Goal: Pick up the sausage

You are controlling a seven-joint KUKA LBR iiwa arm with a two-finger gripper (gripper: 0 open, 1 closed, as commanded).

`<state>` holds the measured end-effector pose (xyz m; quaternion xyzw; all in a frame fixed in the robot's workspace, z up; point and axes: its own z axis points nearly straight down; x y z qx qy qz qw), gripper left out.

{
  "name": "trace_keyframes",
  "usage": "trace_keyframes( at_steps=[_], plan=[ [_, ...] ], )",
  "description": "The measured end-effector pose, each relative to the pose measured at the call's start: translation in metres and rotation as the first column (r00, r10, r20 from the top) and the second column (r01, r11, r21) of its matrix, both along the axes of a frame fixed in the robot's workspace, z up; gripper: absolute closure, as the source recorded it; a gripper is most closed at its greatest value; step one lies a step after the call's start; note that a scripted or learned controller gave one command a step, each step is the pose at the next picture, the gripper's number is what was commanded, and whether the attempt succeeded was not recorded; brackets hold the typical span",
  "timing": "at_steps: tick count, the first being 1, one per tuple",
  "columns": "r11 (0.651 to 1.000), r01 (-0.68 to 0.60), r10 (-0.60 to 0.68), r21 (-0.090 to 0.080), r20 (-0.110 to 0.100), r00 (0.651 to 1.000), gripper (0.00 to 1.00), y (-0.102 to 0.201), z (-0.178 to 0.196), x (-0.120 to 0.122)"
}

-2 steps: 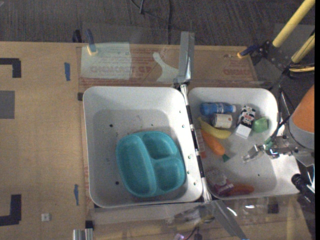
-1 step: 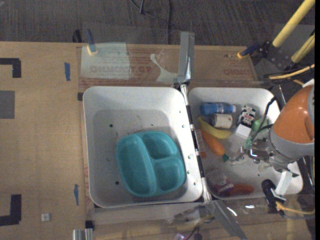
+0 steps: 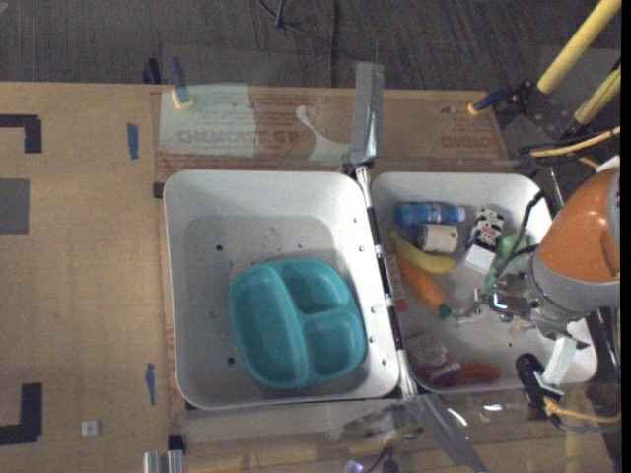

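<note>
The sausage (image 3: 475, 371) is a reddish, elongated piece lying flat near the front wall of the right bin (image 3: 513, 183). My gripper (image 3: 496, 301) hangs over the middle of that bin, below the arm's orange band. It is behind the sausage and slightly to its right, with a clear gap between them. Nothing shows in the gripper, and the wrist hides part of the bin floor under it.
The right bin also holds a blue bottle (image 3: 428, 212), a small can (image 3: 439, 236), a banana (image 3: 422, 255), an orange carrot (image 3: 423, 286), a black-and-white box (image 3: 486, 229) and a clear wrapped item (image 3: 435, 358) touching the sausage's left end. A teal divided plate (image 3: 296, 321) lies in the left bin (image 3: 187, 264).
</note>
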<state>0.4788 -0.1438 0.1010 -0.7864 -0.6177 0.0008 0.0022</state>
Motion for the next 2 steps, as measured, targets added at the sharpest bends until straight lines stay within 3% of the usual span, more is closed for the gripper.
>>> trace_keyframes(
  at_steps=[1,2],
  plan=[
    [1.0,0.0,0.0,0.0,0.0,1.0,0.0,0.0,0.0,0.0],
    [1.0,0.0,0.0,-0.001,0.0,1.0,1.0,-0.0002,0.0093,0.0]
  ],
)
